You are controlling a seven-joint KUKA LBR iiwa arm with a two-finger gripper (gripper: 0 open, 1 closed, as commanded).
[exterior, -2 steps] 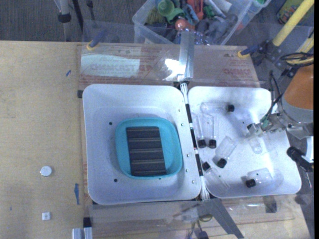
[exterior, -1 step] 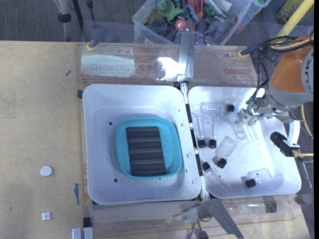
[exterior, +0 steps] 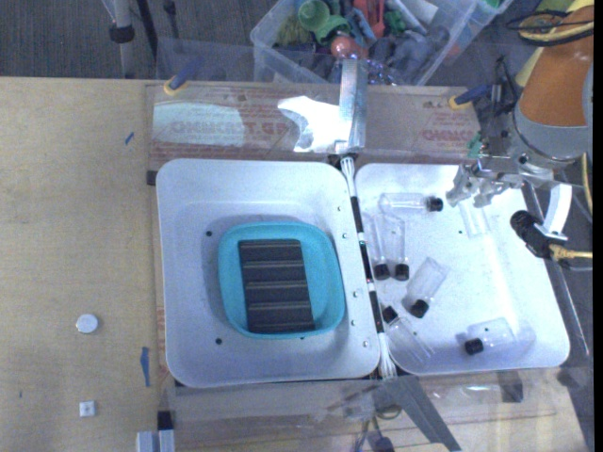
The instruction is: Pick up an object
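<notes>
Several clear vials with black caps lie in the right bin (exterior: 537,299). One vial (exterior: 407,201) lies near the back, a pair (exterior: 386,245) rests by the left wall, one (exterior: 426,282) is in the middle, and another (exterior: 490,335) sits at the front. My gripper (exterior: 474,194) hangs over the bin's back right part, fingers spread, nothing between them. A faint clear vial (exterior: 474,220) lies just below it. The left bin (exterior: 188,205) holds a teal tray (exterior: 234,281) with a dark ribbed block (exterior: 275,285) in it.
A metal divider (exterior: 360,243) runs between the bins. Behind them lie a cardboard strip (exterior: 217,121) and a clear tub of toys (exterior: 377,17). A black cable end (exterior: 529,234) hangs by the arm at the right. A small white disc (exterior: 87,324) lies on the bench at left.
</notes>
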